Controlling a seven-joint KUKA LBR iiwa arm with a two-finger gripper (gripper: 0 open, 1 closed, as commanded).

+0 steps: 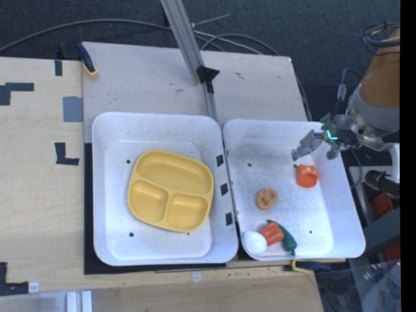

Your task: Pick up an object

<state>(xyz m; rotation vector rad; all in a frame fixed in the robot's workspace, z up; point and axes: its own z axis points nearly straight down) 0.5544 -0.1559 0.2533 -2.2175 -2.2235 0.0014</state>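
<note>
My gripper (pixel 318 147) hangs over the upper right part of the right bin (pixel 338 239), its fingers spread open and holding nothing. Just below it an orange-red block (pixel 307 175) lies on the bin floor, a short gap under the fingertips. A brown pretzel-shaped piece (pixel 266 199) rests near the bin's middle. At the bin's front edge a red pepper with a green stem (pixel 277 234) lies beside a white egg (pixel 255 242).
The left bin (pixel 107 239) holds a yellow divided plate (pixel 171 190). A grey metal post (pixel 185 34) slants up from between the bins at the back. Cables trail over the dark floor behind the bench.
</note>
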